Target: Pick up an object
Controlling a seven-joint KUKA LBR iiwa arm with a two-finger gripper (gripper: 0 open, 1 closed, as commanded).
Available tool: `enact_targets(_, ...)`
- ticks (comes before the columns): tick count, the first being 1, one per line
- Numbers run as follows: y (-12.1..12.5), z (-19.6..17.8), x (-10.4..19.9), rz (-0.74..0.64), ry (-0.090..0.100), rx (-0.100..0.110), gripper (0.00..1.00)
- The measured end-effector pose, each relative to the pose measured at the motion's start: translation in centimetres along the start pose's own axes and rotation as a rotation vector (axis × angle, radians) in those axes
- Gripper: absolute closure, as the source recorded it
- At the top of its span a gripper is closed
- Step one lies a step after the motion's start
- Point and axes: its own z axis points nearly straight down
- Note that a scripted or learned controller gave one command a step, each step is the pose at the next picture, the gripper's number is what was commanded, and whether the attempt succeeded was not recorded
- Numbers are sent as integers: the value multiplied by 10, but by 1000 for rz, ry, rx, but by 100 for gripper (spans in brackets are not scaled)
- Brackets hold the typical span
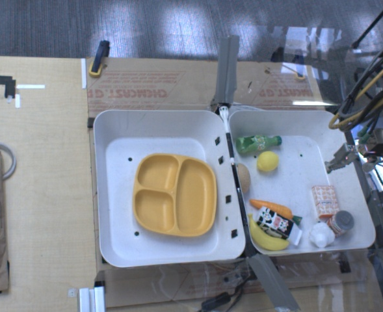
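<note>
right bin [308, 149]: lemon [267, 162], round, yellow, below green bottle [258, 142] | banana [267, 238], carrot [271, 208] near front wall | left bin [113, 135]: yellow 3-compartment tray [175, 194] | jaws: state not discernible

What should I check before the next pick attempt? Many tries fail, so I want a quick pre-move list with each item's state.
1. Things to pick lie in the right bin: ok.
2. Lemon stands apart from the green bottle: ok.
3. Carrot, banana and black-and-white carton crowd together: not ok.
4. Gripper sits at the bin's right edge, above nothing to pick: not ok.
5. Gripper open: cannot tell.
</note>
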Motion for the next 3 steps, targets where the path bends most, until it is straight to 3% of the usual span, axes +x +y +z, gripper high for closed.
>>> enact_targets(1, 1, -6, 0, -2, -1, 5, 100)
enact_targets(2, 1, -6, 0, -1, -1, 6, 0)
enact_targets(3, 30, -12, 2, -73, -2, -2, 0)
